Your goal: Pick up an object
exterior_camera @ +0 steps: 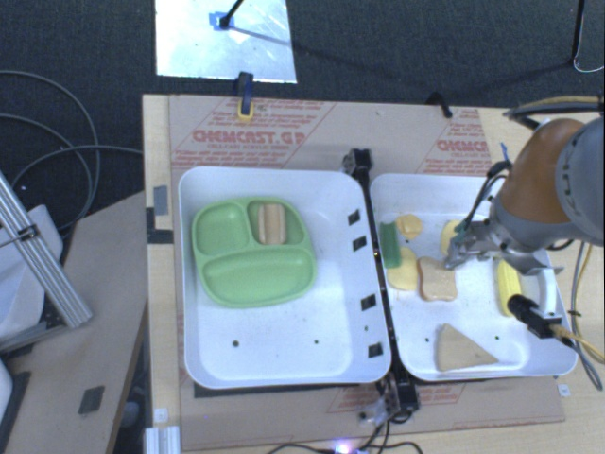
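Open floor lay around the green divided plate (252,253) in the left bin (203,348), whereas the right bin (473,192) was crowded mid-floor by the arm (553,192), a bread slice (438,280), a corn cob (508,279) and a tan wedge (460,350).

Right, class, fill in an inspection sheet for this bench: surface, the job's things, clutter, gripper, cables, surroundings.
Surface: two white bins side by side, left bin and right bin, on a printed board.
Job's things: in the right bin, a toast slice, a tan wedge, a corn cob and small yellow pieces.
Clutter: green divided plate in the left bin, a tan piece in one compartment.
Gripper: gripper low over the right bin, near the toast slice.
Cables: black cables on the floor, left.
Surroundings: shiny sheet behind the bench.
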`<state>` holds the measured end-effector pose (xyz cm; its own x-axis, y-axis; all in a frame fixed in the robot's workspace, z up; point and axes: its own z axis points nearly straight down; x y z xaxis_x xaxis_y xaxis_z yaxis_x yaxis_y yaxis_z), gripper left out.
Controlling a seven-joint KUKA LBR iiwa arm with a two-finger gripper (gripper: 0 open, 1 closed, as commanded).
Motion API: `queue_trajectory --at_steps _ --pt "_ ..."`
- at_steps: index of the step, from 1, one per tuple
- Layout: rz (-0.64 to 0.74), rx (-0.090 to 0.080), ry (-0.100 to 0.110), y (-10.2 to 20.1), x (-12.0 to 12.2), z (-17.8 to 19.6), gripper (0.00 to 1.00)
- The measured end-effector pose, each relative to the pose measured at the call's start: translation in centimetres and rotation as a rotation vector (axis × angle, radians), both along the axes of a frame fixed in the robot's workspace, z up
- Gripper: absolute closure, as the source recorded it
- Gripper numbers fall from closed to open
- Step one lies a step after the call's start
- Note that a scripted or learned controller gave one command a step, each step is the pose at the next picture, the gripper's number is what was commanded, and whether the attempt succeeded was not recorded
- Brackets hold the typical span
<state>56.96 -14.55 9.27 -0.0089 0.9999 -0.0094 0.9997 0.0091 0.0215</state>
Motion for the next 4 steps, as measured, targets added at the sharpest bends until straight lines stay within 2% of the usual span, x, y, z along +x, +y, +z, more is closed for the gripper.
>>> queue_trajectory --at_steps 1,2,3,4 --pt "-0.01 0.002 0.009 -6.1 2.7 7.5 1.0" --pt "-0.007 0.008 0.018 -2.7 0.0 0.2 1.0" --pt "-0.008 0.003 0.008 -6.4 2.4 9.6 1.0" --pt "-0.01 0.013 0.032 -5.9 -3.8 -0.1 1.0"
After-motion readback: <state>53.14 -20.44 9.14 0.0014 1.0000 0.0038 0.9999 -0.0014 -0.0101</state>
